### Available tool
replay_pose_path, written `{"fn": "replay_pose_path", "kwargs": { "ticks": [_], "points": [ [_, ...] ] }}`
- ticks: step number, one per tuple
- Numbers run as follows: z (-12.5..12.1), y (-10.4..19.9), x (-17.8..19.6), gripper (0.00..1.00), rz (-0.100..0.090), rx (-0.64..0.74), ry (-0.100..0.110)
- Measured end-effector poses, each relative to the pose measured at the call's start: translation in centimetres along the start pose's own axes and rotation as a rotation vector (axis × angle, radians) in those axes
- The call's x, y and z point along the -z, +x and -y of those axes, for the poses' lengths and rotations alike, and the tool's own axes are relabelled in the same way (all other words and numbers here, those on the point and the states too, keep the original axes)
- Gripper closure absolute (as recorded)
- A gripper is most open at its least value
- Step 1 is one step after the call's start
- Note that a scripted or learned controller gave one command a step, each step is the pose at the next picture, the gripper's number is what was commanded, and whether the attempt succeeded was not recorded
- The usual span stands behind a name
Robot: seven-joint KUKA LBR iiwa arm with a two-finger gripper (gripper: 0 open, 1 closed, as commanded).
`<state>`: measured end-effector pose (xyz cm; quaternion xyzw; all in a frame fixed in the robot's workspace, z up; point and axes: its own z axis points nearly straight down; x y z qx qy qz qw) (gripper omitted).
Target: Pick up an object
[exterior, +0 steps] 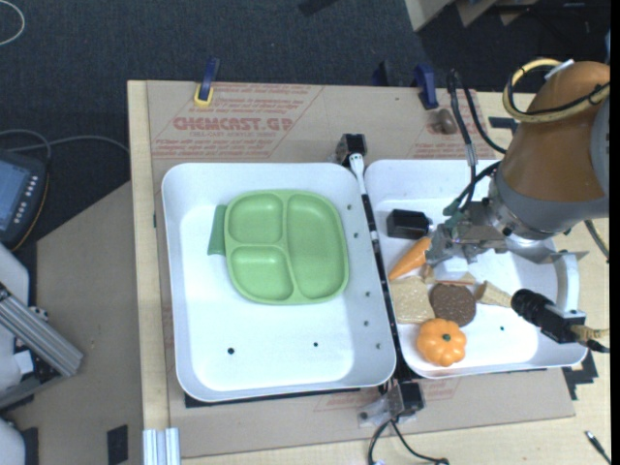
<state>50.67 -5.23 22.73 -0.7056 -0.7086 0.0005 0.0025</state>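
Observation:
The right bin (504, 361) holds an orange carrot (409, 258), a round brown cookie (452, 303), a small orange pumpkin (442, 342), a tan slice (411, 301) and a black block (407, 224). My gripper (444, 246) hangs low over the middle of this bin, right at the carrot's thick upper end and just right of the black block. The wrist body hides the fingertips. I see nothing lifted off the bin floor.
A green divided plate (286, 245) lies in the left bin (281, 356). The ridge between the two bins runs just left of the carrot. A tan wedge (492, 294) lies right of the cookie. Clamps and cables sit at the bench's far edge.

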Motion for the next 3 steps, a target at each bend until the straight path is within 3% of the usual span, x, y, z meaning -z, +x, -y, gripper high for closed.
{"fn": "replay_pose_path", "kwargs": {
  "ticks": [1,2,3],
  "points": [
    [0.8,5.4,0.8,1.00,0.000,0.002,-0.002],
    [3.3,9.9,0.0,1.00,0.001,0.000,0.001],
    [1.7,11.2,-0.5,1.00,0.003,-0.002,-0.005]
  ]
}}
